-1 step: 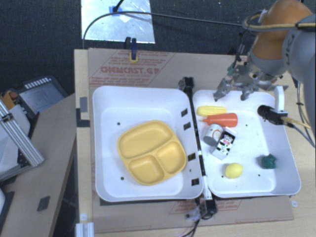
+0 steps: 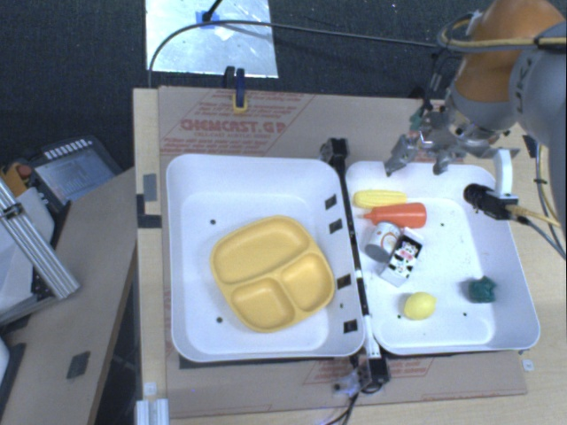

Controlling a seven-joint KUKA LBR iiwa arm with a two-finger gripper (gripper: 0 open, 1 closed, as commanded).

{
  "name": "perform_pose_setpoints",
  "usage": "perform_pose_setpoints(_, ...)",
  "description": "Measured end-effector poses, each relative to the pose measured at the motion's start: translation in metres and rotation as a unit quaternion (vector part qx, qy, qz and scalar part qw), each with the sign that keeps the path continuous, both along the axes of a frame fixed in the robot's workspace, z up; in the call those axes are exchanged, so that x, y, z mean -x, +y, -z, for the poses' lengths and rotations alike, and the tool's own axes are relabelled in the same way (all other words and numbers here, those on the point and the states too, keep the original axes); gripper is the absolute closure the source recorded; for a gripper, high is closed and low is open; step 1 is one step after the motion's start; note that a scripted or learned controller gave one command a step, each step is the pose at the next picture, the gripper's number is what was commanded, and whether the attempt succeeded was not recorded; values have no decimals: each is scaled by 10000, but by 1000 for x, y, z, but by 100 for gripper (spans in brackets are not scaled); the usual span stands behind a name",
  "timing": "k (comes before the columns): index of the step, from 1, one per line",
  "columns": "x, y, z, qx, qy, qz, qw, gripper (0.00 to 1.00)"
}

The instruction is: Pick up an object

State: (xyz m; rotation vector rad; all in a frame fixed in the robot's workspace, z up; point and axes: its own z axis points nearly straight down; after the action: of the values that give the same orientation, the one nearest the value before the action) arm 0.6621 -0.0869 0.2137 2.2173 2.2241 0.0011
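Objects for picking all lie loose in the right bin; none lifted yet, so the task looks barely begun.

Largest first: grey arm with orange band, reaching in from the right, above the far edge of the right bin. Left bin, holding a yellow divided tray flat near its middle. Gripper, fingers spread apart, hovering over the bin's far rim with nothing between them.

Smaller still, inside the right bin: orange carrot just beside a yellow corn cob, both near the far left corner, closest to the gripper. Below them, a grey cup touching a black-and-white box. Then a yellow lemon near the front, and a small green block well apart at the right.

Left to do, judging from this: descend onto one object, close, lift.
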Motion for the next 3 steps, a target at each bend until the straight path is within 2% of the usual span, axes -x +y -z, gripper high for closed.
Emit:
perform_pose_setpoints(2,16,-3,93,7,-19,2,10000,0)
perform_pose_setpoints(3,16,-2,131,0,10,3,10000,0)
